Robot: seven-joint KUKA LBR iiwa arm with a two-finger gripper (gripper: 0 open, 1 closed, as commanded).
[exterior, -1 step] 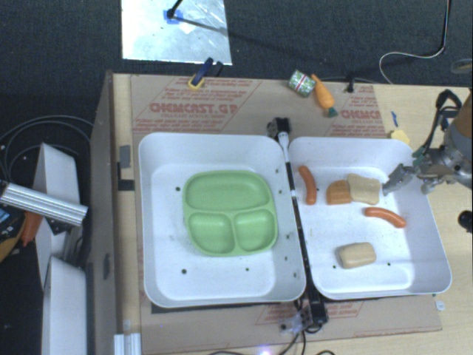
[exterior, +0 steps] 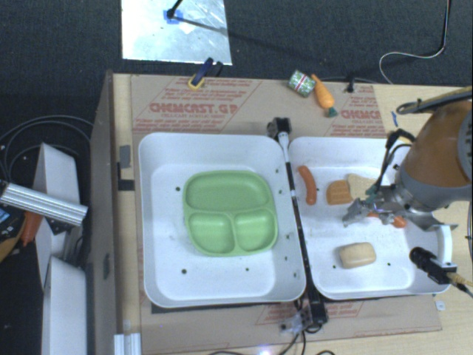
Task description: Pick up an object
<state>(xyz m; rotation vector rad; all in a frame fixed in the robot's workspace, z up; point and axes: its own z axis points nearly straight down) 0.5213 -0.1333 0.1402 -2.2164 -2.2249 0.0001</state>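
Right bin: hand low among small food pieces, nothing seen between its fingers.

Items: tan square [exterior: 339,192] just left of the hand [exterior: 360,211]; orange sausage [exterior: 307,184] further left, near the bin's divider; pale bun [exterior: 357,255] below the hand, lying free; a pale wedge [exterior: 360,180] just above it, partly hidden by the arm. Hand state: cannot tell whether spread or pressed together. Advice, as judgement: the tan square is the nearest target; centre over it, keep clear of the wedge, close squarely on its flat sides before lifting. Left bin [exterior: 159,198], well away from the hand: green tray [exterior: 229,211].
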